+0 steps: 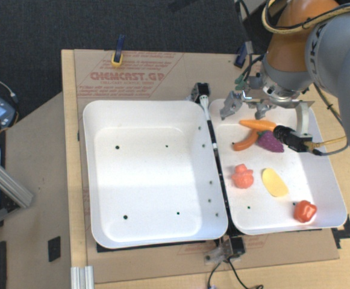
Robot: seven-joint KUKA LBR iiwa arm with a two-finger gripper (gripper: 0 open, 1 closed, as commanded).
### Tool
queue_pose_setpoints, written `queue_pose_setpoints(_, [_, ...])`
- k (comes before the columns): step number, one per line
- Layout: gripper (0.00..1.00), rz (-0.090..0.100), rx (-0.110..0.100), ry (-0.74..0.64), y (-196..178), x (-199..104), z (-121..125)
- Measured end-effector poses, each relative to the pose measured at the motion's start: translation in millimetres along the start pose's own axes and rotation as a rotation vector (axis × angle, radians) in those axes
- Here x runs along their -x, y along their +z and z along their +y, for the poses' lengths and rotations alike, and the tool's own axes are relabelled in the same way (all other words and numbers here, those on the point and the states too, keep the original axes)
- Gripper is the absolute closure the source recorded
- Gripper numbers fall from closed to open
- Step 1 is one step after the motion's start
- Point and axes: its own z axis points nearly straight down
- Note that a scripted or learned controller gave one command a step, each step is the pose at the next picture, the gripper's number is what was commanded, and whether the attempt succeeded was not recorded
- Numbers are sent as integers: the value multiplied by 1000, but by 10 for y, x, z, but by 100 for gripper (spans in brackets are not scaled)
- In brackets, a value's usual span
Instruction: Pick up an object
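My gripper hangs open over the far end of the right bin, with nothing between its fingers. Just below it lies an orange carrot. A curved orange piece and a purple piece lie beside the carrot. Nearer the front sit a pink lumpy object, a yellow oval piece and a red pepper.
The left bin stands beside the right one, and their rims meet along a ridge. Both rest on a cardboard sheet. A small blue and yellow clip sits at the cardboard's far edge.
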Motion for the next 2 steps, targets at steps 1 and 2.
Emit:
queue_pose_setpoints(1, [100, -2, -11, 7, -33, 52, -35])
queue_pose_setpoints(2, [100, 2, -21, 10, -413, -110, -905])
